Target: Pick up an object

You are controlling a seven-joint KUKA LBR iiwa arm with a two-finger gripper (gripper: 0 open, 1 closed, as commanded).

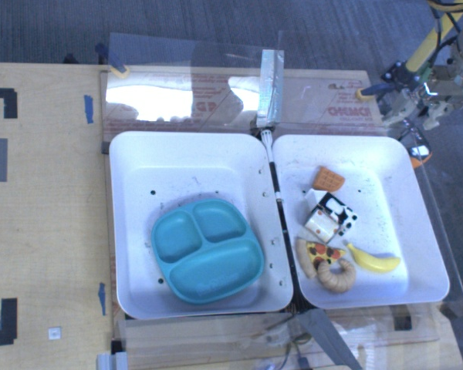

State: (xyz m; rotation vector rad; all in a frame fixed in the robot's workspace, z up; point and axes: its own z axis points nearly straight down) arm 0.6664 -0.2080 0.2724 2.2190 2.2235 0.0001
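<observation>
- Two shallow white bins sit side by side: the left bin (131, 206) and the right bin (386, 168), both smooth plastic with rounded corners and a speckled floor.
- In the left bin lies a teal divided plate (208, 251), glossy, three-sectioned, with soft rounded edges.
- The things I could pick up are all in the right bin, toward its near left part: a flat orange cracker (329, 179) farthest back, then a small white box with black patches (329, 216), a pizza slice toy (325, 251), a tan ring-shaped pretzel (336, 277) and a smooth yellow banana (374, 261) nearest the right.
- The box, pizza slice and pretzel crowd together, touching or overlapping; the cracker lies apart.
- My gripper (417, 133) is at the far right, over the right bin's far right corner, well apart from the objects.
- Whether my fingers are open or closed I cannot tell; cables clutter that spot.
- A clear plastic sheet (216, 91) stands behind the bins.
</observation>
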